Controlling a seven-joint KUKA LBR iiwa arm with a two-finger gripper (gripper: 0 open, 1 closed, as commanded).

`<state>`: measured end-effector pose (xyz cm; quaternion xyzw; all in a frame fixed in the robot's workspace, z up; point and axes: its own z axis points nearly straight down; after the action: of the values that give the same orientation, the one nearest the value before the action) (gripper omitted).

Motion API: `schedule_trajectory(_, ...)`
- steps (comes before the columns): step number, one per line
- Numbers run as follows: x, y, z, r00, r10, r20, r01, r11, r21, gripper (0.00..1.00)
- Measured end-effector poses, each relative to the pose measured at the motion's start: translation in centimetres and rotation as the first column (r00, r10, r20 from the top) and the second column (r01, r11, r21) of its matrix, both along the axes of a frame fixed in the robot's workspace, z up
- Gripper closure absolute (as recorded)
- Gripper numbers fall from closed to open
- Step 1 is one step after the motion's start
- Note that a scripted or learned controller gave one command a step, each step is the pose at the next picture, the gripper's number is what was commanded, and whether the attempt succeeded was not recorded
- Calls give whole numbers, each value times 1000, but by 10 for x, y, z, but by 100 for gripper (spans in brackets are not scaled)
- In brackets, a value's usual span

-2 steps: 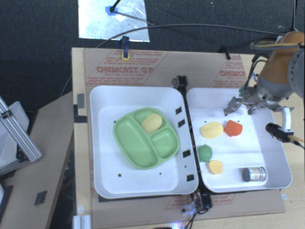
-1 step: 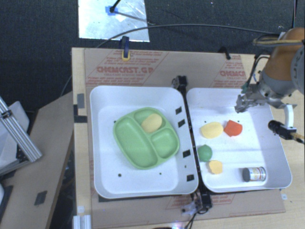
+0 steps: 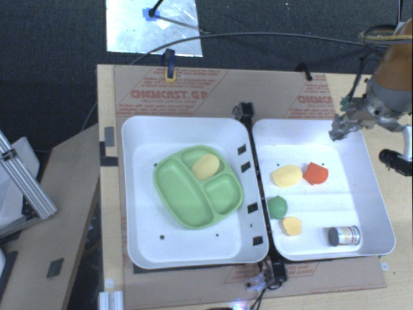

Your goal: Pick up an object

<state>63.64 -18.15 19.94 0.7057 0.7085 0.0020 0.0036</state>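
The tool hung over the far right corner of the right bin, its tip near the bin's back edge; its grip could not be made out. Nothing showed in it.

The loose things lay nearer the camera and to the left of the tool, all well apart from it. Closest was an orange block, down and a little left of the tip. Touching the block's left side lay a yellow lemon. Farther down, by the divider between the bins, sat a green ball, with a small yellow piece just beside it toward the camera. A can lay on its side in the near right part of the bin, farthest from the tool.

In the left bin sat a green tray with compartments; a yellow potato rested in its far compartment.
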Motion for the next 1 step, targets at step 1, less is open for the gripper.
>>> schedule_trajectory(1, 2, 0, 44, 1000, 1, -1, -1, 1000, 0, 100)
